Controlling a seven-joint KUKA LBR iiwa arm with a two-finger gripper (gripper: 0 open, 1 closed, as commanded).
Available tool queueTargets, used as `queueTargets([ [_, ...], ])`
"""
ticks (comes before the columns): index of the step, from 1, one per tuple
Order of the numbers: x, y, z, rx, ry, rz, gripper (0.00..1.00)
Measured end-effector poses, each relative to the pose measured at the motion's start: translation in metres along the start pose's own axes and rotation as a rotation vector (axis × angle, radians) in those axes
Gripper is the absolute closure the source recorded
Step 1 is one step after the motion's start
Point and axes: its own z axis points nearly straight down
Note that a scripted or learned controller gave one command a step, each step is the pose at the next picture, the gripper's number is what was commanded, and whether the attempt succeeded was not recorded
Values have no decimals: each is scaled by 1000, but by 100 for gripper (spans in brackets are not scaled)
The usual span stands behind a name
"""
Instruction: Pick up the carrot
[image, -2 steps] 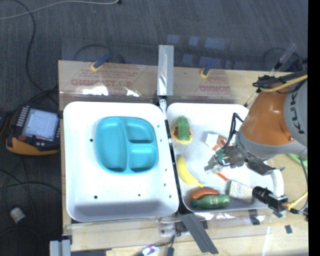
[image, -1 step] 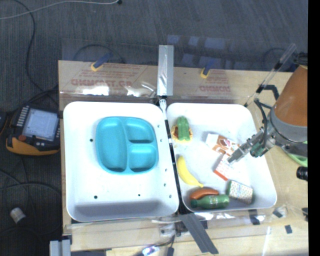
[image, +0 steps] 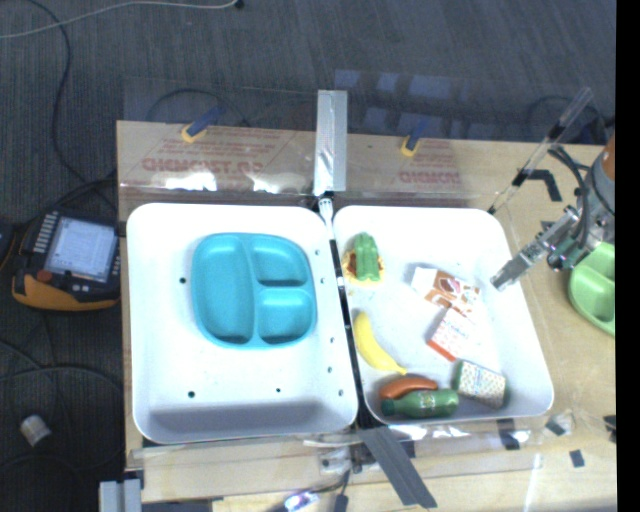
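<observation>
Right now, my read:
Carrot: small orange toy carrot (image: 407, 382), front of right white bin (image: 520, 300), touching green pickle-shaped toy (image: 422, 403).
Handling: probably light, stiff, slick; I'd grip mid-body.
Pincer: two-finger gripper (image: 503, 277) over bin's right rim; state unclear.

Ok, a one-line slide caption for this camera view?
Gripper over the right bin's far edge, carrot lying unheld at the near wall, blue tray in the left bin.
</observation>
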Motion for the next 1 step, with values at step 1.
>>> queueTargets([
  [1, -33, -38, -87, 2, -1, 322, 100],
])
